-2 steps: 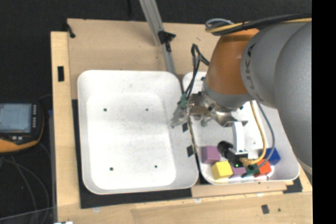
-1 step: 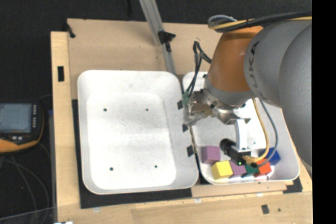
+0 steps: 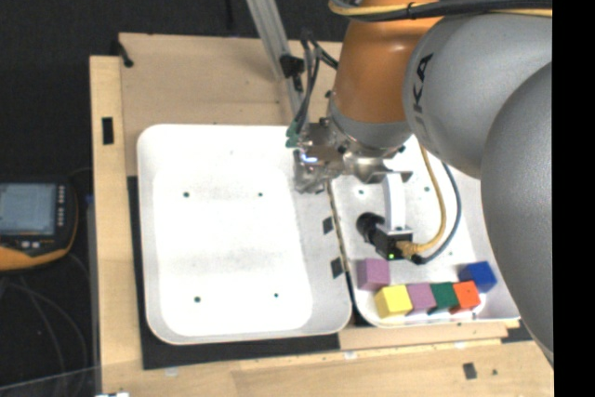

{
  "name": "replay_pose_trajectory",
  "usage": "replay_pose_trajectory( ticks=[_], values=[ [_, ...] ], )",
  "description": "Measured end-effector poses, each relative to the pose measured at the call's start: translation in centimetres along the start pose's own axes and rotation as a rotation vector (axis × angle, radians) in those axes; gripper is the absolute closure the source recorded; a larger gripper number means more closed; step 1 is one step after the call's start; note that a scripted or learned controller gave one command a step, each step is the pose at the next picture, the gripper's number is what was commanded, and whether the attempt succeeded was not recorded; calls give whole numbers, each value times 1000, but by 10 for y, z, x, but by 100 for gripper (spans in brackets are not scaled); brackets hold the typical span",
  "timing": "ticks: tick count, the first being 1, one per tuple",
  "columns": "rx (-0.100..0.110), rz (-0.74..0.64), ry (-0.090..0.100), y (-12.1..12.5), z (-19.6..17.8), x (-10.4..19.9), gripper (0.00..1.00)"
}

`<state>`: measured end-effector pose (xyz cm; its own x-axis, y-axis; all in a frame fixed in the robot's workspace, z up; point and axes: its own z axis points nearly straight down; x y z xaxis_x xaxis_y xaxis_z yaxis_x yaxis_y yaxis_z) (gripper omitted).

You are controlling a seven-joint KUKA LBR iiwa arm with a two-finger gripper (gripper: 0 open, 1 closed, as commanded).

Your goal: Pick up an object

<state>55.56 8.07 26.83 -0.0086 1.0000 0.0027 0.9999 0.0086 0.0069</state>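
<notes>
Coloured blocks [image 3: 429, 296] huddle in the right bin's [image 3: 465, 200] near corner, well below-right of the gripper [image 3: 311, 165], whose grip I cannot tell, so a descent here risks grabbing only the rim.

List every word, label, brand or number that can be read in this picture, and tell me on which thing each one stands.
"KUKA": only partly readable, in dark letters running sideways on the grey robot arm casing, just below the orange band.
The small grey device with a screen at the left edge: its display is too blurred to read.
The coloured blocks, such as the yellow block, and the two shallow white bins bear no text that I can see.
</notes>
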Motion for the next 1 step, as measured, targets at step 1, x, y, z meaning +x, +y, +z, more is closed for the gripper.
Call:
replay_pose_trajectory(
  ticks=[1],
  values=[
    [9, 2, -4, -2, 3, -4, 0]
  ],
)
